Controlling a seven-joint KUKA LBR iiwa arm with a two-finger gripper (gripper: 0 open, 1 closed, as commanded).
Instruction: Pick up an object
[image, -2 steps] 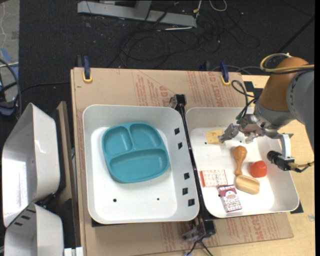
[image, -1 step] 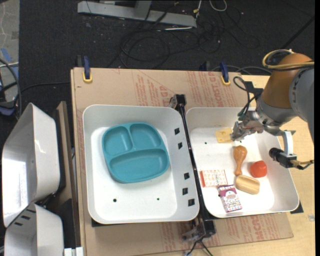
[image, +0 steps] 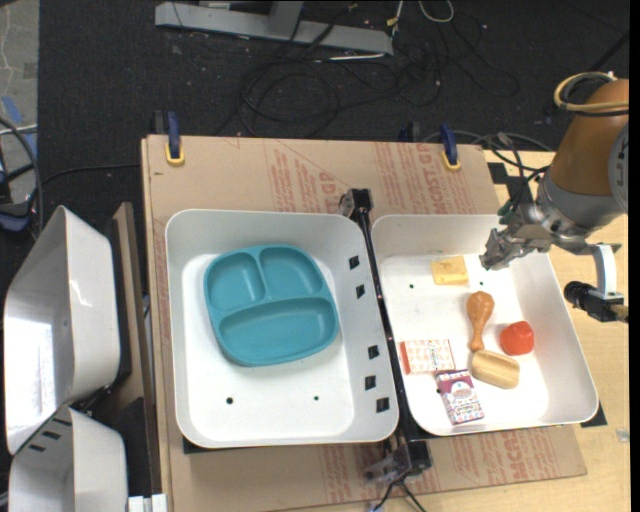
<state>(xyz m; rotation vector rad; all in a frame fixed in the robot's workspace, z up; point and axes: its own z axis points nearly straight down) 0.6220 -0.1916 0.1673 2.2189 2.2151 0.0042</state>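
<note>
Camera view. Table (image: 260, 170) carries two shallow white bins side by side, their inner walls touching along a dark centre seam.

Left bin (image: 190, 330): holds one teal divided plate (image: 270, 303), lying flat, toward the far-left part. Bare white floor runs along the near edge and the right wall of this bin.

Right bin (image: 560, 340): items cluster in the middle and near part.
- yellow block (image: 450, 270), farthest item, lying apart from the rest.
- brown drumstick-shaped toy (image: 481, 316), upright along the bin's depth, near of the yellow block.
- red round object (image: 517, 338), just right of the drumstick toy.
- tan bread-roll-shaped toy (image: 495, 369), near end of the drumstick, touching or almost touching it; cannot tell which.
- red-and-white flat packet (image: 427, 356), by the centre seam.
- small purple-and-white carton (image: 460, 396), nearest item, just near of the packet.
Open floor: the far-left corner and the strip along the right wall.

Arm enters from the right; orange band and grey wrist are cut off by the frame edge. Pincer (image: 497, 252) hangs over the far-right part of the right bin, just right of the yellow block. Its tips are dark and small; cannot tell whether they are spread or pressed together, and no object shows between them.
</note>
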